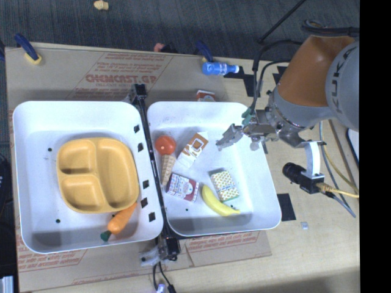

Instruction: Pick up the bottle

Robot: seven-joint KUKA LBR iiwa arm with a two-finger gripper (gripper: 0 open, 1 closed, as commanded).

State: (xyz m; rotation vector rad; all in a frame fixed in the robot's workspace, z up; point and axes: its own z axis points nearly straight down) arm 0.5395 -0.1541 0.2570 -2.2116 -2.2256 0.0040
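blue bottle, yellow banana, orange carrot, white bins

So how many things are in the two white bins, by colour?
Yellow: 3, the divided plate, banana, yellow box
Orange: 2, the carrot, ice cream cone
Red: 2, the tomato, red-and-white packet
Brown-and-white: 1, the carton
Total: 8
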